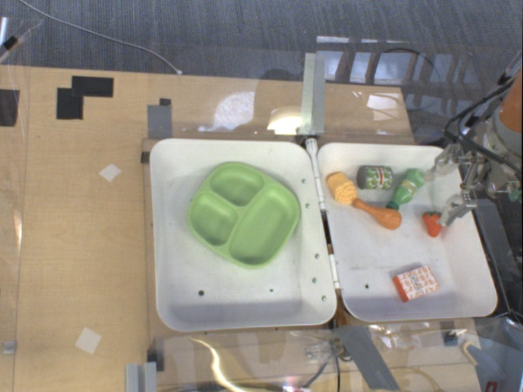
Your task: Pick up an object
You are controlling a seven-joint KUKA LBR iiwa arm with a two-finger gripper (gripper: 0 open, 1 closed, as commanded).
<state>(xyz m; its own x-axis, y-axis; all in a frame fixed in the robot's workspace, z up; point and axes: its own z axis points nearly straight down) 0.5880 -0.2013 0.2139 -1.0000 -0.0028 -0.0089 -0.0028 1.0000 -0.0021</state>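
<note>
**binwatcher:** End effector (460, 188) sits over the right edge of the right bin (368, 299), arm reaching in from the right. Nothing between the fingers as far as I can see. Whether they're apart or together, honestly can't tell, it's a tangle of metal and cable at that angle.

**graspnerd:** What's closest to it?

**binwatcher:** Small orange-red piece (431, 224), just below and a touch left of the fingertips, near the bin's right wall. Looks like a stubby carrot or pepper toy, though it's too small to be sure. It seems to stand roughly up-down in the picture, so no strong long axis to line up on.

**graspnerd:** Other candidates?

**binwatcher:** Green bottle (407, 189) further left, tilted diagonally, next to a dark can (374, 177). Then a corn cob (343, 188), a wooden-looking drumstick thing (377, 213), and a red packet (416, 282) toward the front. Left bin (176, 300) has a green divided plate (243, 213).

**graspnerd:** So I'd guess a short drop down-left gets the orange one.
</note>
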